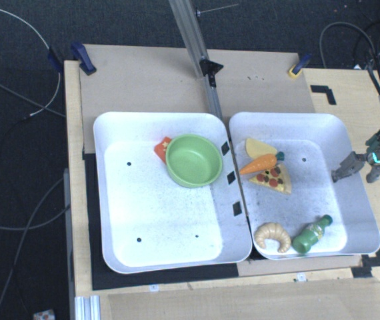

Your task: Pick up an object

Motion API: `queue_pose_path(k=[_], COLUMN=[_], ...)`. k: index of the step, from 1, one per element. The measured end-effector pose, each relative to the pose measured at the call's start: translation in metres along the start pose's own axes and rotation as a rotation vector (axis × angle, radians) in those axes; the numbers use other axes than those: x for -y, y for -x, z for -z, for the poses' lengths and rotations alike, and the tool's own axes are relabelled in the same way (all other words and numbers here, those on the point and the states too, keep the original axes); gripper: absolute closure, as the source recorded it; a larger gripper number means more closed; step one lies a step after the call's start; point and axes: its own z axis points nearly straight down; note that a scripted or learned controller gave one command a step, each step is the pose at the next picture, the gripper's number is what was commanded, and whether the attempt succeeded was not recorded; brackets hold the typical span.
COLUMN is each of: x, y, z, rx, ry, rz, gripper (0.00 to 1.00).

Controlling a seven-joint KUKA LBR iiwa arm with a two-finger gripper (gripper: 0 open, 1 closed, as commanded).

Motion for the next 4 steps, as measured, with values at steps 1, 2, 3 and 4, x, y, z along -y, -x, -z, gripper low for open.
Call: queue_pose_path(k=[1,2,3,4], x=[-0.001,-0.001,-0.004,-0.002], y=[0.000,-0.004,-0.015,-0.016], z=[0.001,-0.064,-0.117,-0.154], rx=[0.001,-0.003,-0.004,-0.004], ry=[0.003,-0.007,-0.007,-0.005], rz=[0.000,0.001,0.001,0.000], gripper=[0.00,0.00,0.00,0.00])
